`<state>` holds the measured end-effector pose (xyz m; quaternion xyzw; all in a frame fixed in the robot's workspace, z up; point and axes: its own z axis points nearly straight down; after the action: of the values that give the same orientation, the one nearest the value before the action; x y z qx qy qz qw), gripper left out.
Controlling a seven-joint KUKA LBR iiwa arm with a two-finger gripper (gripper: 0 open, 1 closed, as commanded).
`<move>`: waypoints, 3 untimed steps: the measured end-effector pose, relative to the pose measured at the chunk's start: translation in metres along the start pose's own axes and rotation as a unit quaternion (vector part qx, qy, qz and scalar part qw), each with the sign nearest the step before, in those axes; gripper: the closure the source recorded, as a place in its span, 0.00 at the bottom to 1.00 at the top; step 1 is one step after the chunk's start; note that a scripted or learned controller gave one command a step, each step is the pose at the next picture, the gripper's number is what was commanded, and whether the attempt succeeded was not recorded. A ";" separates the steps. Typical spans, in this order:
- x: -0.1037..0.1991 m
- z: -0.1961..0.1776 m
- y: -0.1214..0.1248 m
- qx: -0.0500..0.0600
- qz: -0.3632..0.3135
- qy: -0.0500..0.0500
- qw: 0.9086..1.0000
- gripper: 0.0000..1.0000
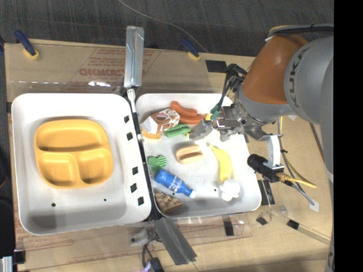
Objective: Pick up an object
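The right bin (249,200) holds several toy foods. A hot dog in a bun (189,152) lies near its middle, with a yellow banana (224,163) to its right and a white lump (229,191) below the banana. A blue bottle (173,183) and a small green piece (156,162) lie at the lower left. Along the back are a red-orange sausage (186,112), a green pod (177,131) and a brown-and-white round item (164,119). My gripper (203,130) hovers just above and right of the hot dog, beside the green pod, with nothing visibly in it.
The left bin (22,208) carries a yellow compartment tray (74,152). A black divider with clips (136,152) runs between the bins. A brown textured piece (167,200) lies at the right bin's front left corner. The arm's orange-banded wrist (272,72) looms over the bin's back right.
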<state>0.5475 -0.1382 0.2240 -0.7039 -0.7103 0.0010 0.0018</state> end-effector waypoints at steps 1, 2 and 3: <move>-0.009 0.128 0.092 -0.005 -0.036 -0.001 0.999 0.00; 0.005 0.129 0.107 0.004 -0.118 -0.005 0.993 0.00; 0.005 0.129 0.107 0.004 -0.118 -0.004 0.993 0.00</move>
<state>0.6535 -0.1319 0.0945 -0.6156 -0.7881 0.0070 0.0019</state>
